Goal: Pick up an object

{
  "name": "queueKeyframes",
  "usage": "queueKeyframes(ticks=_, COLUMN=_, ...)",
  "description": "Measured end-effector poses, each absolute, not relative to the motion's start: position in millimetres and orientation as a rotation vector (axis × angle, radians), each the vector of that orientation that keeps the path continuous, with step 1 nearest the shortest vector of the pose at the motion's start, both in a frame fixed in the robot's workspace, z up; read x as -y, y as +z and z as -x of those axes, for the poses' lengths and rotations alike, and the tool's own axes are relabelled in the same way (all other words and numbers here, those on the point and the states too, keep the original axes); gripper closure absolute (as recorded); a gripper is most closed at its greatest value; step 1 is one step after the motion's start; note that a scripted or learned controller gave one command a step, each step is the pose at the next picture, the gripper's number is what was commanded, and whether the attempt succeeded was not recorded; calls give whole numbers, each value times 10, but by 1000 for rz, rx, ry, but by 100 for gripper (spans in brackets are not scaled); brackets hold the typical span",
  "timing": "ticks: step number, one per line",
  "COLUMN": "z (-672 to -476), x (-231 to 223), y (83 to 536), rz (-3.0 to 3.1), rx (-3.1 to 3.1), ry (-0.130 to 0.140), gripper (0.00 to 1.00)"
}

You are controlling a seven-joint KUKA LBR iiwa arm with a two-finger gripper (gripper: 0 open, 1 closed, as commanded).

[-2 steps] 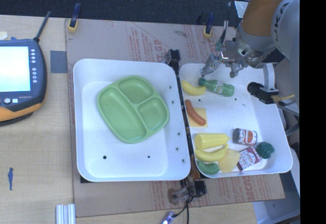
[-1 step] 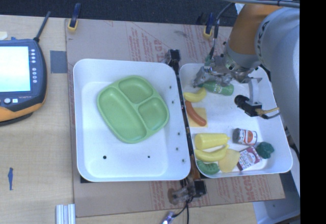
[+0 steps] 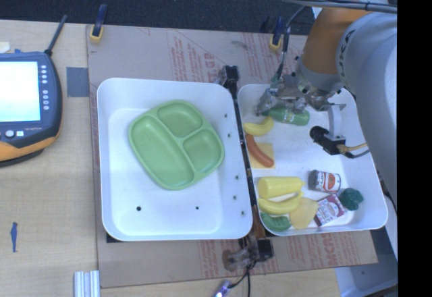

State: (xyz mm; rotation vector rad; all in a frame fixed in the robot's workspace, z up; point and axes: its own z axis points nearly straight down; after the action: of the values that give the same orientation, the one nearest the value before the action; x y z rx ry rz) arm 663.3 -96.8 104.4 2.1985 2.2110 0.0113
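The gripper [image 3: 280,101] sits low at the far end of the right bin [image 3: 370,174], directly over a smooth green bottle [image 3: 291,115] lying on its side; whether its fingers are clenched or released cannot be told. Nearer lie a curved yellow banana [image 3: 259,127], an orange sausage [image 3: 260,152] and a small labelled can [image 3: 325,181]. A glossy green three-compartment plate [image 3: 175,144] rests in the left bin [image 3: 115,214].
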Motion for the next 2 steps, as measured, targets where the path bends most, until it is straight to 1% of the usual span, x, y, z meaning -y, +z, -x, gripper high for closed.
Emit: queueKeyframes(ticks=2, z=-6633, x=970, y=1043, rz=-2199, rx=-2211, ry=12, gripper=0)
